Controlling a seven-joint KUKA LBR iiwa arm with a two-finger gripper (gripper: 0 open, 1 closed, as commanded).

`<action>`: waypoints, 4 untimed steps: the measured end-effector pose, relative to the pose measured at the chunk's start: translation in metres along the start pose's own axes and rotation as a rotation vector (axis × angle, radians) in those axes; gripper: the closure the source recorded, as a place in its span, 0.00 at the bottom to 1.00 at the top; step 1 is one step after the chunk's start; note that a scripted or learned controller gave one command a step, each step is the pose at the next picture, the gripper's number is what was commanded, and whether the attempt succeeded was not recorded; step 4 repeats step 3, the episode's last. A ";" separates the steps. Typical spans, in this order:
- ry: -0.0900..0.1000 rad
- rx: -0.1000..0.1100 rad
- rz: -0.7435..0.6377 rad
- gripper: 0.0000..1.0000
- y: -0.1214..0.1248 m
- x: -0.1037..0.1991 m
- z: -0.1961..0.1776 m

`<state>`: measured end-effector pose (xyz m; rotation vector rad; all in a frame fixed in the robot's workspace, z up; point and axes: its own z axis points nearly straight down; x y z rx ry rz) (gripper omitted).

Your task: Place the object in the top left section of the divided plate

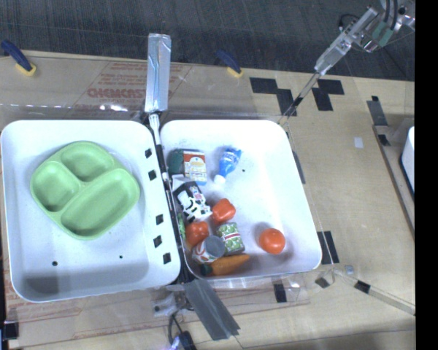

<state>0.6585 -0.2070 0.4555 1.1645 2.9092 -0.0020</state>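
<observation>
We log two white bins side by side on the worktop [350,188], split by a dark divider with a silver strip [158,71] standing up at its far end. Left bin [80,268]: a green divided plate [85,189] lies flat in its upper half, one large section toward the near right and two smaller ones toward the far left; all three sections bare. Right bin [292,166]: the loose things crowd its left and near side. Against the divider sits a small carton [194,165] with a red and white label, and just beside it a blue and white bottle [227,161] lying tilted. Below those, a black and white toy [193,202], then a red piece [223,211], another red piece [197,232], a small green and white can [229,235], a grey cap or can end [212,248] and an orange carrot [230,264] along the near wall. An orange-red ball [272,240] lies a little apart to the right. We cannot tell which of these is the task's object; all are in the right bin, none on the plate. The claw [328,58] hangs at the top right, well clear of both bins, above the worktop's far edge; whether it is open or closed we cannot tell, and we see nothing in it
</observation>
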 end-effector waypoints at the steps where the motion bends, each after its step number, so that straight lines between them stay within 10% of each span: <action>1: 0.009 0.003 -0.165 1.00 -0.002 0.085 0.107; 2: 0.002 -0.001 -0.464 1.00 -0.006 0.196 0.029; 3: 0.004 -0.002 -0.828 1.00 0.024 0.208 0.011; 4: 0.004 -0.002 -0.828 1.00 0.024 0.208 0.011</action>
